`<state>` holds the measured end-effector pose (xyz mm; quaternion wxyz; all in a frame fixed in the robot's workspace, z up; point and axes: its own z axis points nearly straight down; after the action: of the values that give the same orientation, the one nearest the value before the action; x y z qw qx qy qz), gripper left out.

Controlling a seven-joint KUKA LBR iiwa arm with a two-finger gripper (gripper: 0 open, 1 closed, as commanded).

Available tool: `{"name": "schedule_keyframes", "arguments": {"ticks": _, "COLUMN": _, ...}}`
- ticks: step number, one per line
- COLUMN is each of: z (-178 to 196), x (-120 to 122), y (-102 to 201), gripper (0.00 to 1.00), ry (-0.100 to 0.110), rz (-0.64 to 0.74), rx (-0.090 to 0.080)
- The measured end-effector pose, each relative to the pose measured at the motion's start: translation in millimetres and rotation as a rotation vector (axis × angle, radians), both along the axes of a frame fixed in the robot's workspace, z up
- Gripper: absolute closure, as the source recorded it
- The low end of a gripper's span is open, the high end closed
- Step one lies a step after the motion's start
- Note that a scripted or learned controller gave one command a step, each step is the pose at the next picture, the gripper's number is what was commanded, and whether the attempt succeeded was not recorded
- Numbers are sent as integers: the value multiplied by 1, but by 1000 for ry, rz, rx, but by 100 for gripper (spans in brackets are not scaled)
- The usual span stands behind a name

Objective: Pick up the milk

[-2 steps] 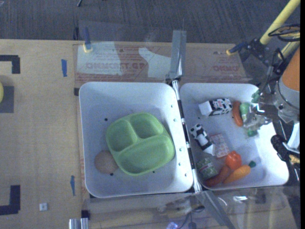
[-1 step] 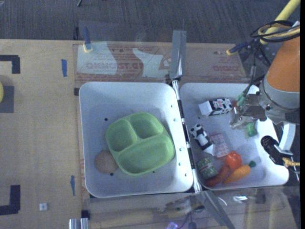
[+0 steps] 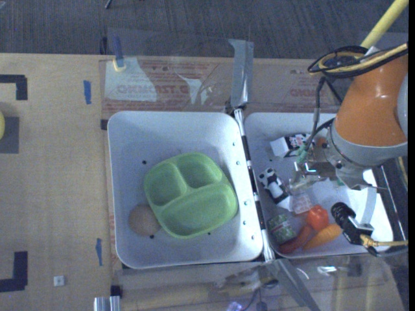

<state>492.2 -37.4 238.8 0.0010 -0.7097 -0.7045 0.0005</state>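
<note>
While the end effector (image 3: 310, 173) is hanging low over the middle of the right bin (image 3: 259, 127), you are looking at metal parts bunched under the wrist, and you cannot tell how it is set. From there the milk (image 3: 272, 184), a small carton with black and white cow patches, is lying to the camera view's left and a touch toward the near edge, close beside the end effector but apart from it, and close to the wall the two bins are sharing. Its long axis is appearing to run slantwise, from the upper left down to the lower right, so your coming move is probably calling for a short shift left and a wrist turn across that axis. A second white carton (image 3: 288, 144) is sitting farther back, easy to mistake for it. Nearer the front, a green can (image 3: 281, 226) and an orange carrot (image 3: 322, 236) are crowding the floor. Beyond the wall, the left bin (image 3: 130, 135) is holding a green divided plate (image 3: 189, 194)
</note>
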Motion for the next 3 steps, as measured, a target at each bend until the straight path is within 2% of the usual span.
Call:
{"name": "schedule_keyframes", "arguments": {"ticks": 1, "z": -17, "x": -13, "y": 55, "gripper": 100, "ry": 2, "rz": -104, "rx": 0}}
{"name": "schedule_keyframes", "arguments": {"ticks": 2, "z": -19, "x": -13, "y": 97, "gripper": 100, "ry": 1, "rz": 189, "rx": 0}}
{"name": "schedule_keyframes", "arguments": {"ticks": 3, "z": -55, "x": -14, "y": 81, "gripper": 100, "ry": 4, "rz": -309, "rx": -1}}
